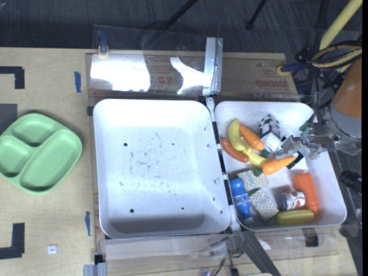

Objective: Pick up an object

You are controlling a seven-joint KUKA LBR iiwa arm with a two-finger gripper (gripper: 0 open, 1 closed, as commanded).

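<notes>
Over the right bin [339,203], the pincer [296,144] hangs low among the toy food, close above an orange carrot [277,164] lying beside a yellow banana [241,145]. Whether it is open or closed I cannot tell from where I stand; nothing is plainly gripped. To my eye the carrot is the likely target. It lies crowded against the banana, so the descent should be centred across its narrow body, square to its length, or the neighbours will be nudged. Left of that bin, the other bin [109,165] waits.
</notes>
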